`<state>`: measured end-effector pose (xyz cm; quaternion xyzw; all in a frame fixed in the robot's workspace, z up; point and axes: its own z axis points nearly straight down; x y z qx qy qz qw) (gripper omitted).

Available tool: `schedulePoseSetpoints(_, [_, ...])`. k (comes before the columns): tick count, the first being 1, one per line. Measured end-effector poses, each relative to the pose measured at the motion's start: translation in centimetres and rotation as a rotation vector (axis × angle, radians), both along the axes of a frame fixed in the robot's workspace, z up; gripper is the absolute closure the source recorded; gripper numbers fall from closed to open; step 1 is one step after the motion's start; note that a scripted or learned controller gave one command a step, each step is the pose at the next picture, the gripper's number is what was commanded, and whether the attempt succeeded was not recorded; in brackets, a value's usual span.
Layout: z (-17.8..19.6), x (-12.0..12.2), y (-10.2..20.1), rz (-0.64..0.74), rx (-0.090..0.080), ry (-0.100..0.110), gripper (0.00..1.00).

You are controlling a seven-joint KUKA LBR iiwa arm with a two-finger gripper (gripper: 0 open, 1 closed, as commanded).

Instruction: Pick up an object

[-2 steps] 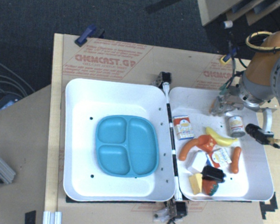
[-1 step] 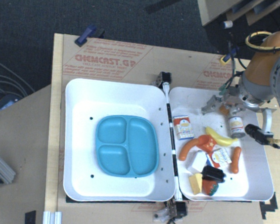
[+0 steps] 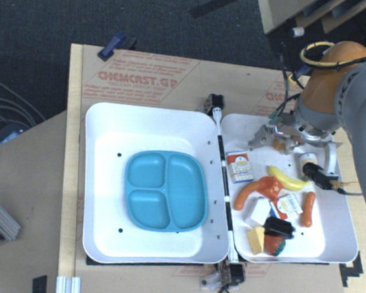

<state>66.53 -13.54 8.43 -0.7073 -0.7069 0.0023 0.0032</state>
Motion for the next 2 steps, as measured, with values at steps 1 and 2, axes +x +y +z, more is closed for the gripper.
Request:
schedulePoseSetpoints(1, [1.04, -0.01, -0.08, 0.000, -0.002, 0.001, 1.00])
schedulePoseSetpoints(2, [1.04, -0.01, -0.07, 0.000, -0.002, 0.001, 0.00])
